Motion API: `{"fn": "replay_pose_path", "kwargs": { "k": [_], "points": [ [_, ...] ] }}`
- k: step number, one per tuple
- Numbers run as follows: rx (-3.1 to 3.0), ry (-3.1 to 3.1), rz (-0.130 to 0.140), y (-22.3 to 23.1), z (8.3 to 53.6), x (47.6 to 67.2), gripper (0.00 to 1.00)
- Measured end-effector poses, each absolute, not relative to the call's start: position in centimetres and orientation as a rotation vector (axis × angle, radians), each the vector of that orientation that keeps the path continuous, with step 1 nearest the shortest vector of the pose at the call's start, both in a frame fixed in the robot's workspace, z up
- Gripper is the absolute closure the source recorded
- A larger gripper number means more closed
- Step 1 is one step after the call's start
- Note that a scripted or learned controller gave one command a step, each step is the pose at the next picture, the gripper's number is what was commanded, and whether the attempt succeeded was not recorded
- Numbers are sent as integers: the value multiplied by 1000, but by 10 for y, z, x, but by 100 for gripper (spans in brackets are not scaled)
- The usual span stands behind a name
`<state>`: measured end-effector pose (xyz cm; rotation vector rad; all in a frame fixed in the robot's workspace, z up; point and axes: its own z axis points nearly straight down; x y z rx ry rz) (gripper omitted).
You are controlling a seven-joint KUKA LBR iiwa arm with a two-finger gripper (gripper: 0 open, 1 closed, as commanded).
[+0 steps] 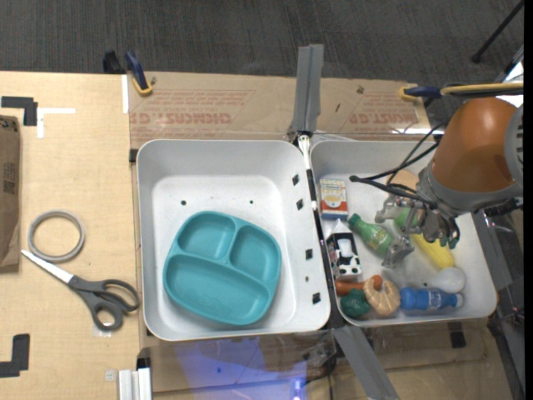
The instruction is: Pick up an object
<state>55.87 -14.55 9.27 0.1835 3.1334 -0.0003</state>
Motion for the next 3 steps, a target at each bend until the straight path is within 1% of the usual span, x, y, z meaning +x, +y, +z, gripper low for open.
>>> {"fn": "replay_pose_path", "kwargs": {
  "k": [1, 2, 3],
  "points": [
    [183, 3129, -1, -145, 103, 560, 100],
    [526, 3081, -1, -183, 95, 482, 100],
    [1202, 2899, 0, -188, 92, 539, 100]
  ]
}}
